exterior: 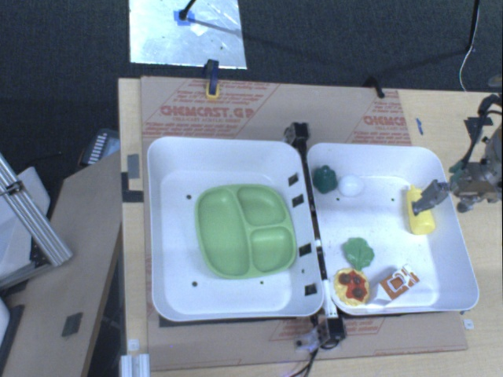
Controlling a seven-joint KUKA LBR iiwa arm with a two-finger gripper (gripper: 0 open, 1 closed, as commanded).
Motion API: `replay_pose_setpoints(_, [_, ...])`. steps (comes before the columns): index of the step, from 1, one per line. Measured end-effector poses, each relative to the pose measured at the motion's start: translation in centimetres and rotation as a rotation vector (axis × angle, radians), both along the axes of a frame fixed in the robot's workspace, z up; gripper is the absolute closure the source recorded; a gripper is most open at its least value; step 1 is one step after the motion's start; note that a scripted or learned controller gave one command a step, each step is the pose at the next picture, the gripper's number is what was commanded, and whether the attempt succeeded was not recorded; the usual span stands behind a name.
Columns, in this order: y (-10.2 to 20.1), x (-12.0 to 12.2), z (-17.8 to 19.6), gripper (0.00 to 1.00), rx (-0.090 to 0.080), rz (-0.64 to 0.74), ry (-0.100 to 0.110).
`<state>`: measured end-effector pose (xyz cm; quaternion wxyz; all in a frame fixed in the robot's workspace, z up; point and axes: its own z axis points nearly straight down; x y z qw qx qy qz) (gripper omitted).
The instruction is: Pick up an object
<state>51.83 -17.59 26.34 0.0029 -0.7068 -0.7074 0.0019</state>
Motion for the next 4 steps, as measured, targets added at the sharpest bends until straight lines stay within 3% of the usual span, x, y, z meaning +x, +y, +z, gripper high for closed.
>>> replay_pose_setpoints(1, [0.0,0.2,0.4,0.00,-0.002,0.003,-0.008])
replay_pose_setpoints(2, [-0.6,-0.3,-4.2,0.00,-0.001,0.000,-0.005])
replay_pose_setpoints(4, [0.8,1.1,-13.9,0.00,0.000,0.002,-0.005])
